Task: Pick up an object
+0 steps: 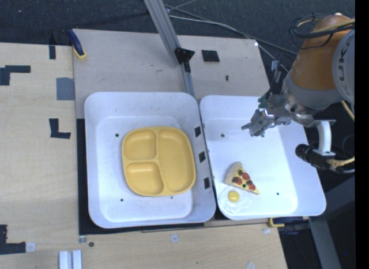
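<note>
You are looking down at a slant on a bench [132, 60] carrying two white bins side by side.

The left bin [104, 112] is sitting at about nine o'clock from the centre of the view. A yellow plate [158, 161] with three compartments is lying flat in its middle, tilted a little, well apart from the bin's walls.

A grey pole [161, 17] is slanting down from twelve o'clock and meeting the bench just above the gap between the bins.

The right bin [300, 170] is sitting at about four o'clock. Two toy foods are lying near its lower left corner, at about five o'clock from centre. The pizza slice [241, 178] is resting flat with its point aiming towards the right. The fried egg [233, 197] is lying just below it, touching or nearly touching it.

The arm [320, 60] is reaching in from three o'clock, its orange band uppermost. The gripper [258, 127] is hanging over the upper part of the right bin, at about twelve o'clock from the pizza slice and well apart from it. Nothing is showing between its fingers; whether they are spread or pressed together, you cannot tell from here.
</note>
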`<control>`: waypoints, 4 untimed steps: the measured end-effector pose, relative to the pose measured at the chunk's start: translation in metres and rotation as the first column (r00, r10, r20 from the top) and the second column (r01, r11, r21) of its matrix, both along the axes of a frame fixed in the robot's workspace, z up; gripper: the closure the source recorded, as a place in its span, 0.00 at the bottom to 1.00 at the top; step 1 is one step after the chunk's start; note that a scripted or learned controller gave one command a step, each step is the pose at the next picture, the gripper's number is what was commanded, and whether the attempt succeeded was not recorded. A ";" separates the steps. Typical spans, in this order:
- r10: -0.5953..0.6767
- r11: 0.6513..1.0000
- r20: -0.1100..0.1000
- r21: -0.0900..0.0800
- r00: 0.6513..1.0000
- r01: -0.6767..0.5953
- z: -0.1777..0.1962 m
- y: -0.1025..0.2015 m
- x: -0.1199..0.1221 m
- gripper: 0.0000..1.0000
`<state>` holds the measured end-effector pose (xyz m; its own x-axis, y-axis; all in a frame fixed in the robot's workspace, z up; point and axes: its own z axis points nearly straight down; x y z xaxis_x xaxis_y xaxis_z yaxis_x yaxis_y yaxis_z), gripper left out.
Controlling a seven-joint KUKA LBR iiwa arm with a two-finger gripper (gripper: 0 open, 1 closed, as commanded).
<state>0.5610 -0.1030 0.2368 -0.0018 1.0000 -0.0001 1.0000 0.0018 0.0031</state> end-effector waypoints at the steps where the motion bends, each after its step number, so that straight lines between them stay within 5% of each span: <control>1: 0.000 1.000 0.001 0.000 1.000 0.000 0.045 0.000 0.001 1.00; 4: 0.004 1.000 -0.007 0.001 1.000 -0.004 0.016 0.143 -0.041 1.00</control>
<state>0.5203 0.0397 0.2531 -0.0058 1.0000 0.0005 1.0000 0.0058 -0.0040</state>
